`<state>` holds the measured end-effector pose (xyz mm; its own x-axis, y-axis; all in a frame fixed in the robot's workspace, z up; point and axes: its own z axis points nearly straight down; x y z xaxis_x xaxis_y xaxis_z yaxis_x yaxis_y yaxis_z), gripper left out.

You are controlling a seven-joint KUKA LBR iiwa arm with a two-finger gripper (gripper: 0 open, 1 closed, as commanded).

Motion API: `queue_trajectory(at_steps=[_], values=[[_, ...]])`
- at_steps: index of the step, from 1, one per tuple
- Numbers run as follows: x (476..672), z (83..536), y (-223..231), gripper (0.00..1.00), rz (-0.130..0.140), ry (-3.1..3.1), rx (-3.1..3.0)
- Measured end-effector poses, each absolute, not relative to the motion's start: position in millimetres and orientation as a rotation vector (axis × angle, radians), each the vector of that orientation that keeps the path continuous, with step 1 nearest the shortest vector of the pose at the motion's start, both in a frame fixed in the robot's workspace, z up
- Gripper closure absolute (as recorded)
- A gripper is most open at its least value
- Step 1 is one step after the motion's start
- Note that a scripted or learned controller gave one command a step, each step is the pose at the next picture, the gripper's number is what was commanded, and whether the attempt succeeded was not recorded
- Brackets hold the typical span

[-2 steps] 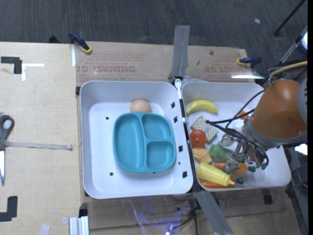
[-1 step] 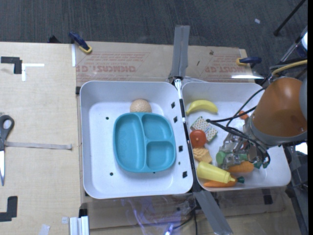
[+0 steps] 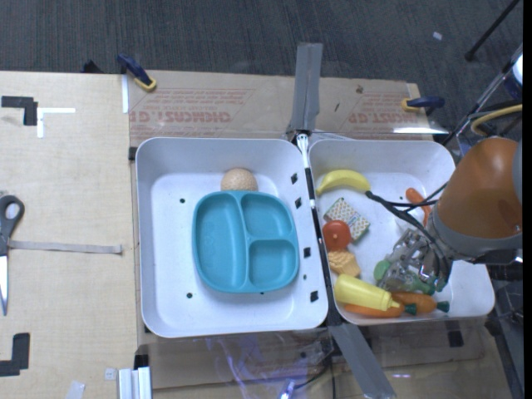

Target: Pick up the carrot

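One carrot (image 3: 415, 302) just below the end effector (image 3: 413, 262), apart.

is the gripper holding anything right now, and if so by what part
It cannot be told. The gripper is low in the right white bin, just above the orange toy carrot, but nothing shows clearly between its fingers.

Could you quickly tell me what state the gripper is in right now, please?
Gripper: cannot be told; it sits low in the right bin, just above the carrot.
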<state>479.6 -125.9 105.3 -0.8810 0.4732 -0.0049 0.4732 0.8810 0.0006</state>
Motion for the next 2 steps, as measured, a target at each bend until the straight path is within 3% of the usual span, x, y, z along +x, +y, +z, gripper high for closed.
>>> queue_trajectory(at_steps=[1, 2], values=[[479.7, 192, -67, 1.0, 0.0, 3.049, 0.741], [555.6, 202, -76, 1.0, -0.001, 3.016, 0.867]])
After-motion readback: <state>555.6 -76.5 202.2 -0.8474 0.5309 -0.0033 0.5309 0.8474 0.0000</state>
